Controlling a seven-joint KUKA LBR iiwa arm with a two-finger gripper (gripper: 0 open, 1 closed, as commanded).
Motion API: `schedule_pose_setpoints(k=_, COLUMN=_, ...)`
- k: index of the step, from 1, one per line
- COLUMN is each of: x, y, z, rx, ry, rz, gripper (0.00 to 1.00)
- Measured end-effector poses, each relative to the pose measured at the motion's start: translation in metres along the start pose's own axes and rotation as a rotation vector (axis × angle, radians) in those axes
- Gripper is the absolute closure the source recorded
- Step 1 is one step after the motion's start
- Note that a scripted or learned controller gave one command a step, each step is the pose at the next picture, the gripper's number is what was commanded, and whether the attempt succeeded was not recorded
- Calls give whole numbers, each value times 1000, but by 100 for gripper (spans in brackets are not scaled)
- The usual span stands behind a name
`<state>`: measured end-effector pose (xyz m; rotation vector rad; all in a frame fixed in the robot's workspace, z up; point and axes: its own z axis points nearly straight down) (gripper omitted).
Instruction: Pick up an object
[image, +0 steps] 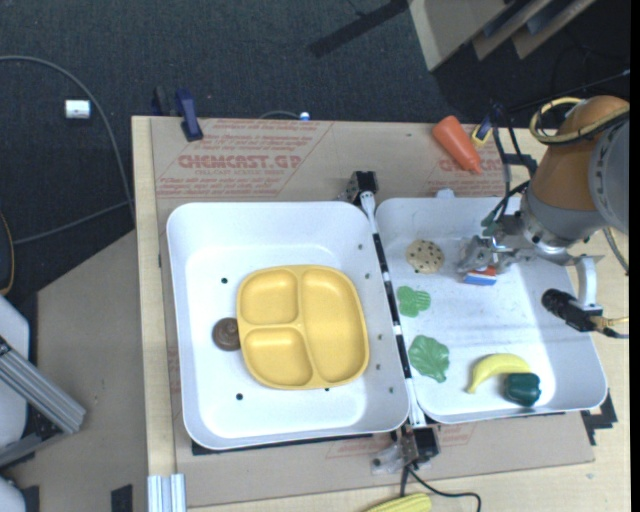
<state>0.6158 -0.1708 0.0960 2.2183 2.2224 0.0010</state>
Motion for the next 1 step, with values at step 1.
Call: schedule_pose_setpoints(k=1, x=119, y=-9, z=-89, rx=-1, ry=2, rz=-1, gripper=100)
